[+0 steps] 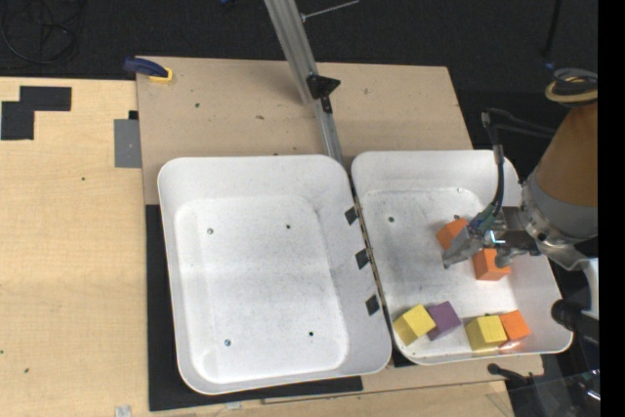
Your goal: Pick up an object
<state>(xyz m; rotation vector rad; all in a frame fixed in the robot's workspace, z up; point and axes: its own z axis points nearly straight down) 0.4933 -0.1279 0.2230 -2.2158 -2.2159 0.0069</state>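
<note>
1. The gripper (476, 247) sits low in the right bin (410, 173), at the right of the frame, with the grey arm and its orange band (574, 159) coming in from the right edge.
2. Its fingers are blurred into the blocks around them, so I cannot tell how far apart they stand or whether anything is between them.
3. An orange block (451, 232) lies just left of the gripper, and a second orange block (491, 265) just below and right of it (both appear to touch the fingers, though the contact is not clear).
4. Along the lower edge of the same bin, from left to right, lie a yellow block (414, 322), a purple block (444, 316) touching it, a second yellow block (485, 332) and a small orange block (514, 325) against that.
5. The left bin (195, 181) fills the lower centre of the frame, beside the right one.
6. A metal rail (290, 24) runs at a slant from the upper centre down toward the seam between the bins.
</note>
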